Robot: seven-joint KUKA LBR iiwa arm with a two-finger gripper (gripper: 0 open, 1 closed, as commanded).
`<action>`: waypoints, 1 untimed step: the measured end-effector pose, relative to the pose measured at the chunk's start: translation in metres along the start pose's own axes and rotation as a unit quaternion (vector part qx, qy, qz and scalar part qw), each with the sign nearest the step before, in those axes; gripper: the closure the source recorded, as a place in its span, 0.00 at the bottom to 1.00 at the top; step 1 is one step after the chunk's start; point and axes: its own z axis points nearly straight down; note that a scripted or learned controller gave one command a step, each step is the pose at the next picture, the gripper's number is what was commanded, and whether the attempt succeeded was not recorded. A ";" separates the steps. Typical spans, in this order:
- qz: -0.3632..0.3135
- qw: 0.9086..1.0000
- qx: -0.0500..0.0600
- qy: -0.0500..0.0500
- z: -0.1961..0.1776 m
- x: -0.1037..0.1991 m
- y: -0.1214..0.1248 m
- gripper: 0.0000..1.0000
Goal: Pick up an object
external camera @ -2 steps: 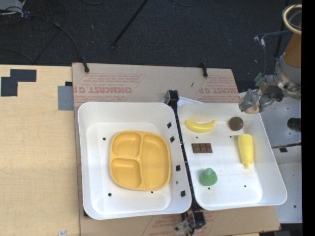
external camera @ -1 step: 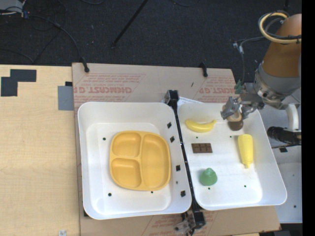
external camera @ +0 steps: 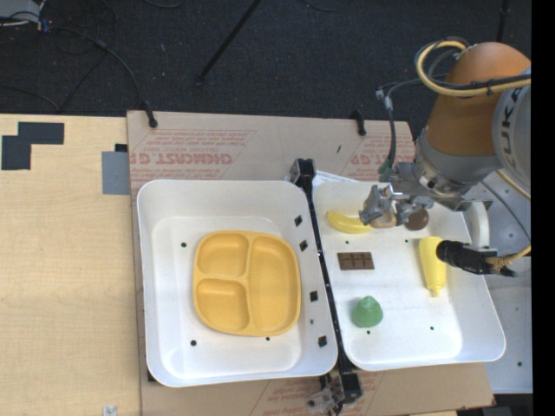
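Yellow banana [external camera: 348, 223] lies just beside my gripper [external camera: 381, 208], whose grip I cannot make out, so nothing looks lifted yet.

A yellow banana [external camera: 349, 223], brown chocolate bar [external camera: 355, 262], green lump [external camera: 367, 312] and yellow bottle [external camera: 432, 265] lie apart in the right bin [external camera: 473, 341].

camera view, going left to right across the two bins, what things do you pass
yellow divided plate → banana → chocolate bar → green toy → tool → yellow bottle
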 end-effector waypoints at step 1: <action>0.000 1.000 0.000 0.000 0.008 0.040 -0.017 1.00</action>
